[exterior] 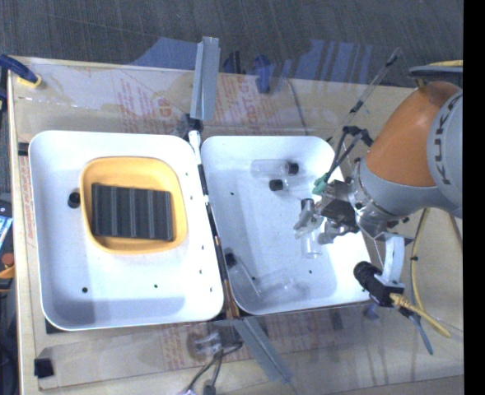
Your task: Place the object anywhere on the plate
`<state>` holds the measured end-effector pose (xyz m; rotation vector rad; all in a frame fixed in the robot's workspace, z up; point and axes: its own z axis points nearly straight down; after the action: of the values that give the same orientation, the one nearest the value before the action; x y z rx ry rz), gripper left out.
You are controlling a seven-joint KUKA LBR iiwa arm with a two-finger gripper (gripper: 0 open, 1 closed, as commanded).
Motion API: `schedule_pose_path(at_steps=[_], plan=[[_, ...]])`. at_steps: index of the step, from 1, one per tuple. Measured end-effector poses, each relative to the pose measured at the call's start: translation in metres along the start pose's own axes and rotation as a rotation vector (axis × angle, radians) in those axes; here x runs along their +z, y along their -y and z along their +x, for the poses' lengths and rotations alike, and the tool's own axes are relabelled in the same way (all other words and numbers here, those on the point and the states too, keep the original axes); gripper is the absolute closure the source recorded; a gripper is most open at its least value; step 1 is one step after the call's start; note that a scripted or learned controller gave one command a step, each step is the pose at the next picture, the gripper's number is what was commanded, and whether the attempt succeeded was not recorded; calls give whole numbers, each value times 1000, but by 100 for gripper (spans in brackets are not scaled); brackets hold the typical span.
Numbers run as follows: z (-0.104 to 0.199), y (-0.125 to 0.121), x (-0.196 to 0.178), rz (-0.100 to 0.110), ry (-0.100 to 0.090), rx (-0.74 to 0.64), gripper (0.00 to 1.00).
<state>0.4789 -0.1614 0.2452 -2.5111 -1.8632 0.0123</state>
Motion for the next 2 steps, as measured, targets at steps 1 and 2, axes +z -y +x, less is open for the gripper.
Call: schedule_pose_path(at_steps=[1, 2], plan=[[50, 18, 13, -9, 4, -177, 100], [84, -51, 33, -10, 4, -187, 100]])
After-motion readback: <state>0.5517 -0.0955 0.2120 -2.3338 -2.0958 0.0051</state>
